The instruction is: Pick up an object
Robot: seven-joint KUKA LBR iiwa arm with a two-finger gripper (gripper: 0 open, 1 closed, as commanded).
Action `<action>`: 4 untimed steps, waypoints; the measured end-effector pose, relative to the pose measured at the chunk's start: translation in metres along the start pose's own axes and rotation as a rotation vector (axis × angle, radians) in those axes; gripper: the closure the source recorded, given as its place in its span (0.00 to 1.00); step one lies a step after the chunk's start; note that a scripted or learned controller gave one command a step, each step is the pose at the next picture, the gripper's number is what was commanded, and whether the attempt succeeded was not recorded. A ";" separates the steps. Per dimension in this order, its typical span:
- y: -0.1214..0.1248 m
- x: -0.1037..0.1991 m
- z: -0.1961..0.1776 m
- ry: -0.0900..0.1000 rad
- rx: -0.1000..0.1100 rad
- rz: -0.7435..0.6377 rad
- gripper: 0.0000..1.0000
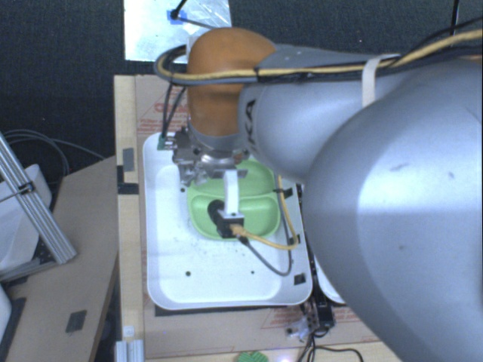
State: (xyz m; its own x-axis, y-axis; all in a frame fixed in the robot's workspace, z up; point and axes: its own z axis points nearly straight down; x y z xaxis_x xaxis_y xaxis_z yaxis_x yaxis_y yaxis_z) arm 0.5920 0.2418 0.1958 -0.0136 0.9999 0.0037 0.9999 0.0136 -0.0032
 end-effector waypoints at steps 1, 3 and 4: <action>0.064 -0.008 -0.075 -0.001 -0.015 0.008 1.00; 0.075 -0.073 0.054 -0.008 0.005 0.019 0.00; 0.037 -0.082 0.109 -0.004 0.000 0.014 0.00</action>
State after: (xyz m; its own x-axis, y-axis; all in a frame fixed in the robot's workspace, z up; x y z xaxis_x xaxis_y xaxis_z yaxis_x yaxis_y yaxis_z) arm 0.6298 0.1606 0.0869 0.0003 1.0000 -0.0007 1.0000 -0.0003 -0.0036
